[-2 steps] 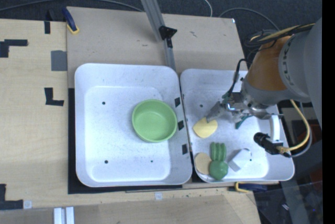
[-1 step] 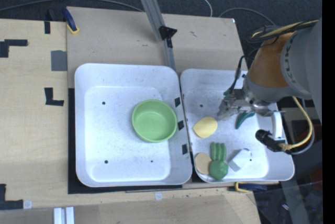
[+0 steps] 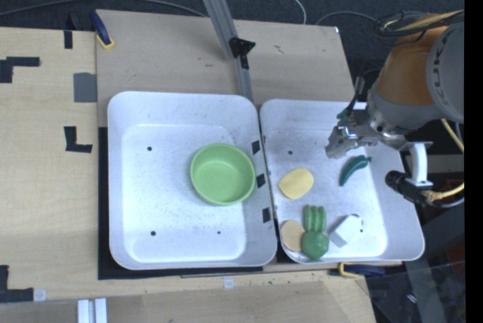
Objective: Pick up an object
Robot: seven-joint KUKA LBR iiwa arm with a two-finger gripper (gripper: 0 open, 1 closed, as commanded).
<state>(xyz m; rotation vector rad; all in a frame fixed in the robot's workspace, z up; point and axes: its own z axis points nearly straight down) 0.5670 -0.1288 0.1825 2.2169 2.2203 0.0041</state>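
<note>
My gripper (image 3: 341, 143) hangs over the right bin (image 3: 392, 238), near its upper right part. Just below and right of it lies a dark green pepper-shaped piece (image 3: 352, 170). A yellow lemon-like piece (image 3: 296, 183) lies in the middle of that bin. Near the front edge sit a tan round piece (image 3: 290, 232), a green vegetable piece (image 3: 315, 231) and a small grey-white block (image 3: 346, 229). Nothing shows between the fingers.
The left bin (image 3: 143, 163) holds a light green bowl (image 3: 222, 173) near its right side. A grey pole (image 3: 215, 1) slants down to the bins' shared back edge. The arm's orange band (image 3: 407, 76) is at the right. Cables lie behind the bench.
</note>
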